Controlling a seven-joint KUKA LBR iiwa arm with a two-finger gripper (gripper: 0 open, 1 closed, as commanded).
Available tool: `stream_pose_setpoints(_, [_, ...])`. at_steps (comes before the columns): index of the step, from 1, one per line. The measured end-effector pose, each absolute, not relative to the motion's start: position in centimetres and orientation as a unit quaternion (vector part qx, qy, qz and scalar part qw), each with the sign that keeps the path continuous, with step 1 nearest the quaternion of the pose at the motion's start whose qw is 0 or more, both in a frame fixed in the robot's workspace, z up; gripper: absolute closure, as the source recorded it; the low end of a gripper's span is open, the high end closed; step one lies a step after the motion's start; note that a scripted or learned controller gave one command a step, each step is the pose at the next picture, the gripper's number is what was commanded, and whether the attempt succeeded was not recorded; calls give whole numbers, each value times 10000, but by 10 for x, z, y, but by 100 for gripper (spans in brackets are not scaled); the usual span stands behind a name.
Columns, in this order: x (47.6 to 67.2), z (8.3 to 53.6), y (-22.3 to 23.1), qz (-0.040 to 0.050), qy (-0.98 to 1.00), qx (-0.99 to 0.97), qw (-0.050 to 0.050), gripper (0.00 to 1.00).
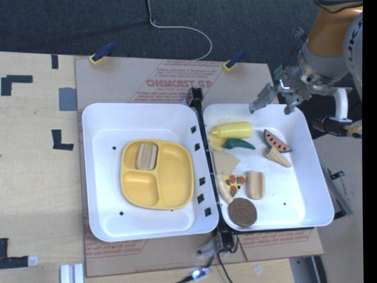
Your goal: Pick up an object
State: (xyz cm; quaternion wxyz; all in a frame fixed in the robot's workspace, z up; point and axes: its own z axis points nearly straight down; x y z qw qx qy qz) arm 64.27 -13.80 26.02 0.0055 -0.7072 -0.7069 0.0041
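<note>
At the near edge of the right bin (312, 158) lay a round brown cookie (242, 212). Just beyond it sat a tan bread roll (255, 184), with a pizza slice (231, 185) touching the roll's left side. A pale yellow wedge (228, 158) lay farther back, near the bin's left wall. To the right of centre, a watermelon slice (276, 140) rested against a tan cone-shaped piece (279, 157). Beyond the wedge, a green pepper (238, 144) lay just beside and in front of a yellow bottle (231, 129), which rested on its side.

The left bin (100, 158) held a yellow divided plate (171, 181). A tan slice (146, 155) lay in the plate's far-left compartment.

The gripper (275, 99) was positioned above the far rim of the right bin, at its right half. Its two fingers were spread apart, with nothing between them. It was well apart from every object in the bin. The orange band (333, 28) of the arm stood at the far right corner.
</note>
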Motion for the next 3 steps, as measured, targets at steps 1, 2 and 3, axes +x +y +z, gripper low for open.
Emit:
stream_pose_setpoints(1, [645,268,-138,4,-7078,-7064,5,0])
stream_pose_setpoints(2, [649,222,-141,22,-7078,-7064,15,0])
stream_pose_setpoints(3, [646,160,-133,23,-7081,-7061,23,0])
